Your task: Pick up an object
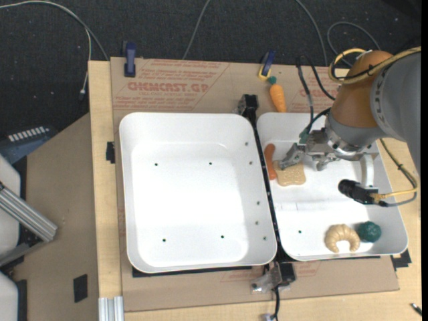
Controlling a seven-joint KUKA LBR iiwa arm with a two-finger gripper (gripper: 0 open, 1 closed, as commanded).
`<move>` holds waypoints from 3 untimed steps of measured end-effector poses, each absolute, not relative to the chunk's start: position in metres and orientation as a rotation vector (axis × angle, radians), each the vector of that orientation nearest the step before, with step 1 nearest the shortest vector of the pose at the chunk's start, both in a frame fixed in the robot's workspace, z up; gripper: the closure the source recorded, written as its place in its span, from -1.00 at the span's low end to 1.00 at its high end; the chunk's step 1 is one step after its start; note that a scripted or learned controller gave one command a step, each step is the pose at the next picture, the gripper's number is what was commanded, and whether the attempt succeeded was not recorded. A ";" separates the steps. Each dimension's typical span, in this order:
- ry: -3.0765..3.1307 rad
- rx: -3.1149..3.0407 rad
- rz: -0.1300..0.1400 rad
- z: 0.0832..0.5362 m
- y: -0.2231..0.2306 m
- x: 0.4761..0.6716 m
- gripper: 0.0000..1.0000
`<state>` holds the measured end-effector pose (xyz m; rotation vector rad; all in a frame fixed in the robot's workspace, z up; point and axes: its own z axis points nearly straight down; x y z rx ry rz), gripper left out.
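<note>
You had the gripper [294, 158] low in the right bin [314, 246], reaching in from the right, its tip right at the upper edge of the toast [291, 176]. Whether the gripper was clenched or released, you could not tell from this angle, and no object was visibly grasped. Just to its left, the sausage [269, 160] lay along the bin wall. Well below and to its right sat the croissant [342, 237], with the green ball [368, 231] touching it. Above the gripper, outside the bin, the carrot [277, 96] rested on the board [167, 85].
</note>
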<state>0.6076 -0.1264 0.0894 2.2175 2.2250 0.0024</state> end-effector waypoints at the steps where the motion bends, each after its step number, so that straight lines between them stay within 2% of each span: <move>1: 2.222 2.220 0.002 0.088 -0.130 0.609 -1.00; 2: 2.220 2.219 0.004 0.086 -0.134 0.598 -1.00; 3: 2.221 2.220 0.002 0.086 -0.135 0.611 -1.00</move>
